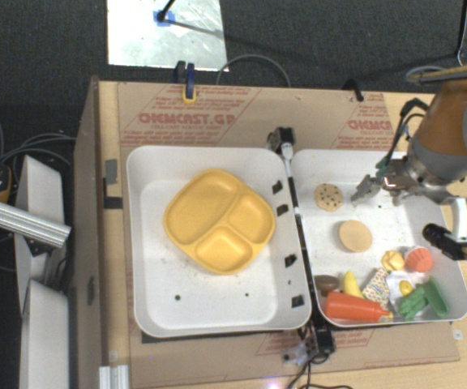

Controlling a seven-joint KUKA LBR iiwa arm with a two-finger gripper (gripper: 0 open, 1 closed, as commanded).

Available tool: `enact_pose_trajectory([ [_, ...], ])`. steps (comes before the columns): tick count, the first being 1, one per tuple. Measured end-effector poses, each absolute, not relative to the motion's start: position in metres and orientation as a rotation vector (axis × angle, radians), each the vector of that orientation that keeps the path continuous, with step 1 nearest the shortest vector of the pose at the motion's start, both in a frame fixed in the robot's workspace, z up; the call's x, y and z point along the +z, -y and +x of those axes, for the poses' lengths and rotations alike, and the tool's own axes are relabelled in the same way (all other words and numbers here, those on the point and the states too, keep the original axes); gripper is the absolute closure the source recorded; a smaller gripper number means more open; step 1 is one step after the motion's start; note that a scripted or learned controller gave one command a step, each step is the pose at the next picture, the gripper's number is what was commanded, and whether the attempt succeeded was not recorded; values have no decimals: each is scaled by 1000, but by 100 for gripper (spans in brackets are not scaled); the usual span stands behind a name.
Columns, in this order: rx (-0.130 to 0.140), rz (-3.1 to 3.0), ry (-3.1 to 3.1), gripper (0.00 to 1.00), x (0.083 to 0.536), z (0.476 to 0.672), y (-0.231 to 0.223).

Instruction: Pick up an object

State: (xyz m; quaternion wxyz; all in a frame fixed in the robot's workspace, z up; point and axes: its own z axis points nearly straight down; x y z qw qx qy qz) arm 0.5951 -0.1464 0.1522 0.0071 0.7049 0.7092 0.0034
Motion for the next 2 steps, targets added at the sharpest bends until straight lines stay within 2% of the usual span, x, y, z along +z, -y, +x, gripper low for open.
enact_pose_trajectory([
  [1, -2, 2222, -2229, 0, 120, 542, 107],
  [2, -1, 2224, -2221, 0, 83, 485, 111],
])
